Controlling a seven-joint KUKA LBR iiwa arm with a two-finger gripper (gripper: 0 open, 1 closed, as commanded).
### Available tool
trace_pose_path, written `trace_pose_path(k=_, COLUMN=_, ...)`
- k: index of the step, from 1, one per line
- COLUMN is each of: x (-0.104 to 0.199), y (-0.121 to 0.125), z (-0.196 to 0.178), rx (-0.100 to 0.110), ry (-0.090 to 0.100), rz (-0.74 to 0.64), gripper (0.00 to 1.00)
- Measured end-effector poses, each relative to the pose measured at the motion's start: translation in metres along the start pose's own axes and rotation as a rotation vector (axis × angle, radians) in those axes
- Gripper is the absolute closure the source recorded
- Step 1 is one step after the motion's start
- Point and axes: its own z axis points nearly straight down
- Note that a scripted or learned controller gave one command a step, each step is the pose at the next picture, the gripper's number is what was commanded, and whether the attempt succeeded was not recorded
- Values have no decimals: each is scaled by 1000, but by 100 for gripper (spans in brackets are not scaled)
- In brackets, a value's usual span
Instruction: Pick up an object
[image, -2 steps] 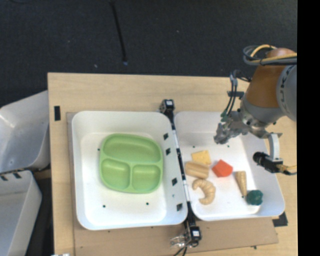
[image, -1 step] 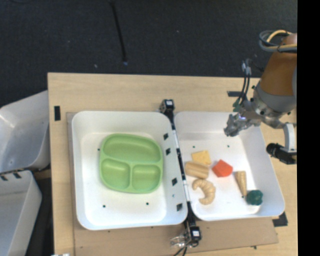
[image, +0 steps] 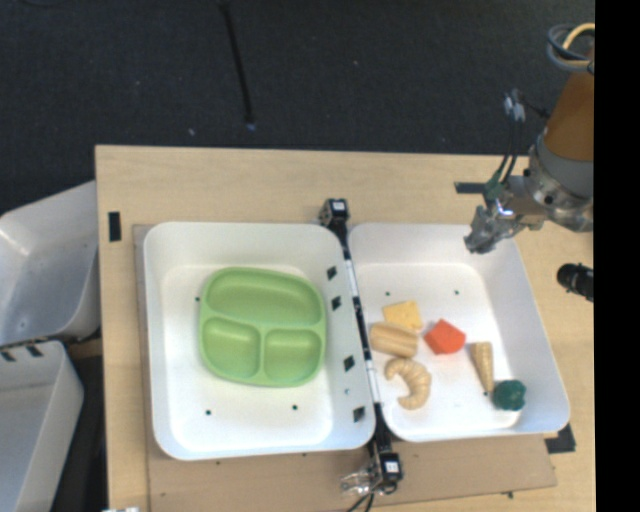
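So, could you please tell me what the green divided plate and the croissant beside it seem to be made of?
The green divided plate looks like moulded plastic, matte to satin: one even colour, soft rounded compartment edges. The croissant seems to be a plastic toy: smooth, uniform tan, with a slight sheen, though the view is too coarse to be sure.

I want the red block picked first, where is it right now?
The red block lies in the right bin, near its middle, between the yellow wedge to the view's left and the tan cone to the right.
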Motion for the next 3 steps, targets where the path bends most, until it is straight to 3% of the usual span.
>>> trace_pose_path(k=3, x=157, y=-39, z=31, rx=7, ry=3, rz=-5, gripper=100)
